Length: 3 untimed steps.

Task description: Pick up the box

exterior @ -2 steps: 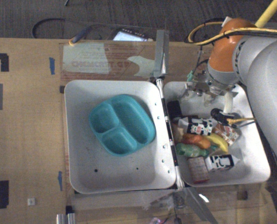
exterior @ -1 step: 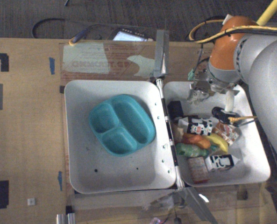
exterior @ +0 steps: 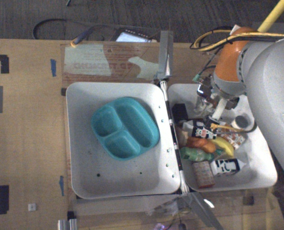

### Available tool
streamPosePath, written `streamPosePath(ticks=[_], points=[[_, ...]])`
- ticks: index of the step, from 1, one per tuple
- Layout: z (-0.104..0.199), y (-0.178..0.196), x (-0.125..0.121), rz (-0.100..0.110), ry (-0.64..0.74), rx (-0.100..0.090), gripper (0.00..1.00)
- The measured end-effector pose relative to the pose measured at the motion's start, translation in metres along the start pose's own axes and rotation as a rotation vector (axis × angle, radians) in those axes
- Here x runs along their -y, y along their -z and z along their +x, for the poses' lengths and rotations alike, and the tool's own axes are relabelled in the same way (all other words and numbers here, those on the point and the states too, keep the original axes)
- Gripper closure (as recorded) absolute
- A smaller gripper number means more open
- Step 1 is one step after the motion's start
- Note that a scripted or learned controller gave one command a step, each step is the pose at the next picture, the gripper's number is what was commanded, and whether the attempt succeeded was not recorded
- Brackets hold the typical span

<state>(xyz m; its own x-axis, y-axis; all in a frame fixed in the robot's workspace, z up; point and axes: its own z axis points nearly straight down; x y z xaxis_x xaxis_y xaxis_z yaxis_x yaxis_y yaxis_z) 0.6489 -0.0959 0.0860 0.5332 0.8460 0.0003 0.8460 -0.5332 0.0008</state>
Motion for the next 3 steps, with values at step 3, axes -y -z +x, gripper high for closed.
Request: streamPosePath(ticks=[3], points=[[0.182,0.025,0.165,0.006,0.091,0.005,1.0]])
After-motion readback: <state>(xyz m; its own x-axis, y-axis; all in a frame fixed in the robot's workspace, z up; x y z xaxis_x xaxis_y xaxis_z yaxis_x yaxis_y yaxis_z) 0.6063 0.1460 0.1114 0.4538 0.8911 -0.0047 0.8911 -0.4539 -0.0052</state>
